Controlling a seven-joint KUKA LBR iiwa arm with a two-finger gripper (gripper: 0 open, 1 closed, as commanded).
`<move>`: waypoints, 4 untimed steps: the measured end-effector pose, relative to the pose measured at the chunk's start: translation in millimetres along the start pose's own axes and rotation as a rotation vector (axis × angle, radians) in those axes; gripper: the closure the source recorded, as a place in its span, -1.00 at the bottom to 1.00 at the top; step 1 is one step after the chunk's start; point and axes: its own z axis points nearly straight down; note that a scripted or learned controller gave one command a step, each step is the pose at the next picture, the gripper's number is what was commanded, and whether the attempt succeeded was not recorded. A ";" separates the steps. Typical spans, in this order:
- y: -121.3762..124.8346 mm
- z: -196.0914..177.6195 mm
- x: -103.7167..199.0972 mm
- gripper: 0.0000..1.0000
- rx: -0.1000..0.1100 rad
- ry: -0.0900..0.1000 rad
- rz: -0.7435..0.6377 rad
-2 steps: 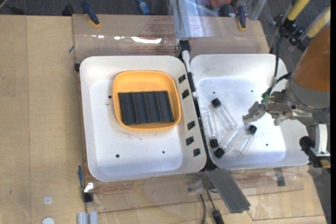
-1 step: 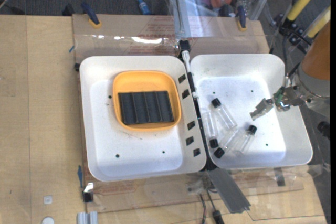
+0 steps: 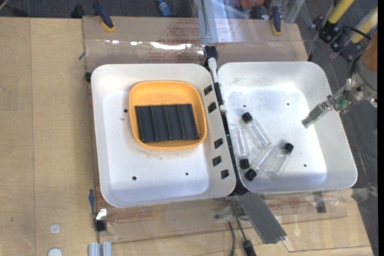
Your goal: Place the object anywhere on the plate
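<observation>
Now arm reaches in from right; end effector (image 3: 314,117) above right bin (image 3: 336,156) edge, grip state unclear.

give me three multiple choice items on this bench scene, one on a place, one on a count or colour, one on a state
1. Where does the orange plate lie?
A. in the left bin
B. in the right bin
C. on the bench outside both bins

2. How many clear vials with black caps lie in the right bin?
A. one
B. three
C. six

3. What lies on the plate?
A. a clear vial
B. a dark ribbed block
C. a blue clamp

Answers:
1. A, the plate sits inside the left bin.
2. B, three black caps show on the cluster.
3. B, the dark block covers the plate's middle, and the vials are in the other bin.
</observation>
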 end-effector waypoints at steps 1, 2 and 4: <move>6.5 -8.5 -28.4 -1.00 -0.001 -0.001 -0.206; 10.1 -29.8 -25.2 -1.00 -0.003 -0.002 -0.494; 62.7 -23.1 -55.9 -1.00 -0.005 -0.003 -1.204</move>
